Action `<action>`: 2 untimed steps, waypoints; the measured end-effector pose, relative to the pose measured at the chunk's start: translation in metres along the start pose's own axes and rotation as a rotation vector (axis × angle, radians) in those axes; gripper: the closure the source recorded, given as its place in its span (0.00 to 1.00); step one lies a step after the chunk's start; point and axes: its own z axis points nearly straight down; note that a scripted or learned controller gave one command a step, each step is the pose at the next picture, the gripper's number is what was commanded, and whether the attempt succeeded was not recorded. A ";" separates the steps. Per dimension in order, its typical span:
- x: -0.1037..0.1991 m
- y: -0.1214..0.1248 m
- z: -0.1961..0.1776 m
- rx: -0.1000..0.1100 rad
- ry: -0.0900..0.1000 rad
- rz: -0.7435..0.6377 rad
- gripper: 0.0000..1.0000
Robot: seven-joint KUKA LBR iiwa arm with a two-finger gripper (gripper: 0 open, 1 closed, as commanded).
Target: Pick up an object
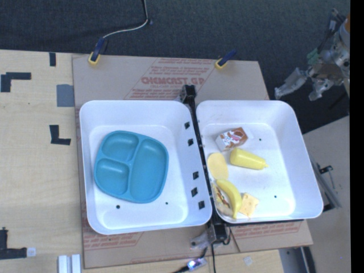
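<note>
The grey two-finger gripper is hanging open and empty beyond the right shallow white bin, apparently parked clear before a pick. Inside that bin, a smooth yellow lemon-shaped toy is lying unobstructed near the middle, seemingly the easiest target.

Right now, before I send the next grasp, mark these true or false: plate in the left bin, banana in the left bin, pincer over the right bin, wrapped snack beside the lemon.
1. The blue divided plate lies in the left bin. True.
2. The banana lies in the left bin. False: it lies in the right bin.
3. The pincer hangs over the right bin. False: it is off past the bin's far right corner.
4. The wrapped snack lies just beyond the yellow lemon. True.
</note>
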 end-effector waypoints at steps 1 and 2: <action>0.065 0.007 -0.099 0.007 0.004 -0.002 0.00; 0.138 -0.037 -0.038 0.026 0.007 0.000 0.00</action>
